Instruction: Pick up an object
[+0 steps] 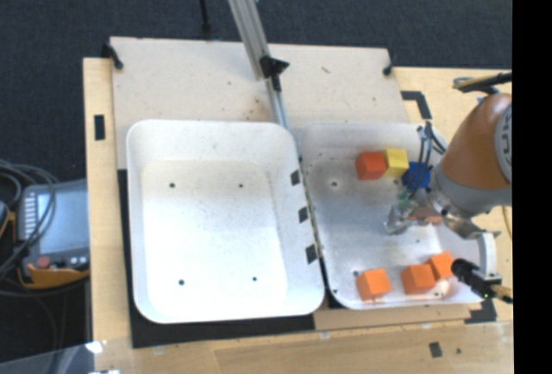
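Gripper (404,217), at the end of the grey-and-orange arm (479,158), hangs low over the right bin (341,217); whether it is spread or closed cannot be told. Left bin (216,217) lies just beside the right one. Within the right bin: an orange block (371,165) touching a yellow block (397,160) near the far wall, and three orange blocks (374,283) (418,277) (442,264) along the near wall.
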### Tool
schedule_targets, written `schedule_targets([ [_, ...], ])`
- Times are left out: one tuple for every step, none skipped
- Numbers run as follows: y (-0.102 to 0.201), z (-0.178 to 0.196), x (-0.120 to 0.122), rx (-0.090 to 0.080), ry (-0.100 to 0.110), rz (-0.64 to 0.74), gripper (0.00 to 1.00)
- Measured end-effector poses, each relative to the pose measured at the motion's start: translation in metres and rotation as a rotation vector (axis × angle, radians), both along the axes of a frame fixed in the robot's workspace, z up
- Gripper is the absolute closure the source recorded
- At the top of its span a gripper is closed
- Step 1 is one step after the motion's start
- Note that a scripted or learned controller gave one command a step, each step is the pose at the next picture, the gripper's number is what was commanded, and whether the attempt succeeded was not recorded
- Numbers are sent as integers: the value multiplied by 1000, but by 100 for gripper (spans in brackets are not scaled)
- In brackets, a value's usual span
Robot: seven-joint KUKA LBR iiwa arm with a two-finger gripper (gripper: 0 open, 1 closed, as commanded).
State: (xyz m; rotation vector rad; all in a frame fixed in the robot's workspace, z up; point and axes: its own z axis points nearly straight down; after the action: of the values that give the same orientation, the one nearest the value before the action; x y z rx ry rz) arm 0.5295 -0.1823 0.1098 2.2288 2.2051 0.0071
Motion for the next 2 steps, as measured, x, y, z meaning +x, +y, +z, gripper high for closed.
schedule_targets([
  [5,56,-6,0,1,12,100],
  [8,106,-12,-1,0,15,100],
])
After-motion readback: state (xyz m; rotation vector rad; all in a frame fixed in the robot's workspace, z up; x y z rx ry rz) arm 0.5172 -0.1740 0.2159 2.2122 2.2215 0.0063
